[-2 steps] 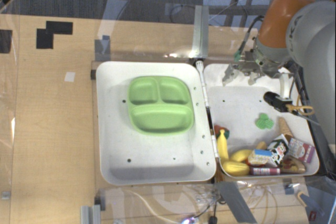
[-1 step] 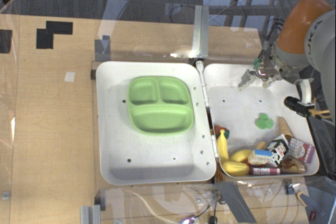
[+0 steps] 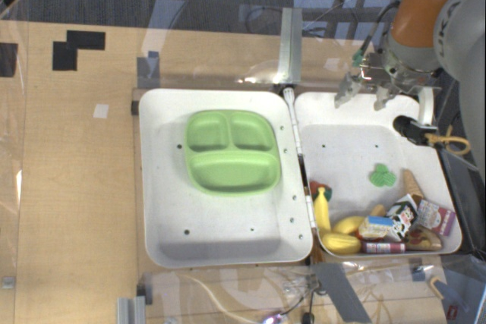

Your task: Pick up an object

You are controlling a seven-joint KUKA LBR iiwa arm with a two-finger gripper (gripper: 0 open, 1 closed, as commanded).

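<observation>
Nearest the camera, along the near wall of the right bin [image 3: 334,136], lies a heap of small things, all well below the claw [image 3: 363,91] and apart from it. A yellow banana [image 3: 322,210] stands on end against the bin's left wall, its tip reddish, and a second, plumper banana [image 3: 343,226] lies beside it, curved along the near wall. To the right of these sits a small carton [image 3: 377,227] with blue and orange print, then a black-and-white patterned box [image 3: 403,215] tilted on its edge, and a pinkish packet [image 3: 436,217] in the near right corner. A dark red tube [image 3: 384,246] lies flat against the near wall under the carton. A tan cone [image 3: 412,182] leans just above the patterned box.

Farther in, a small green leafy piece [image 3: 383,176] lies alone on the bin floor, below and a little to the right of the claw, touching nothing.

In the left bin [image 3: 156,186], far to the claw's left and lower, rests a green plate [image 3: 230,151] with three compartments.

At the far edge of the right bin hangs the claw, its two grey fingers spread apart with nothing between them, tips over the bin's far rim. The arm [image 3: 429,7], with its orange band, rises behind it to the right.
</observation>
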